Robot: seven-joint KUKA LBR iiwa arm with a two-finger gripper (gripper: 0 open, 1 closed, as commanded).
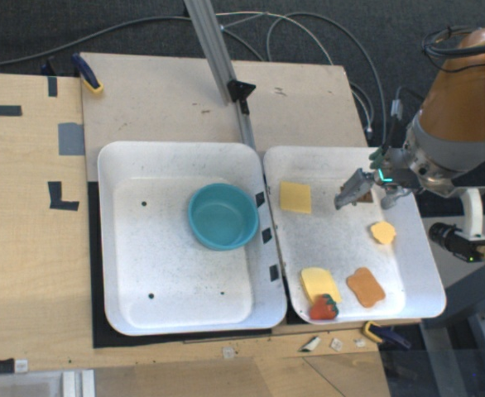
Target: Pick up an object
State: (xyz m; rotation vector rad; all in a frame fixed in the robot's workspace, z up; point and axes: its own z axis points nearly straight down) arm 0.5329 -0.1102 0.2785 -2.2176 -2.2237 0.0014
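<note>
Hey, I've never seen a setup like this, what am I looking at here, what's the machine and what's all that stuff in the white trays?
You are looking down at a slant from one fixed camera above a bench. The grey and orange shape at the right is a robot arm; its hand hangs over the right bin with nothing between its fingers. That bin holds a yellow square, a small yellow piece, a pale yellow block, an orange piece and a strawberry toy. The left bin holds a teal bowl.

I see a pale wooden bench (27, 246) filling the frame's left, dark carpet (85, 11) across the top, black cables (309, 31) trailing there, and a slanted metal pole (213, 44).
</note>
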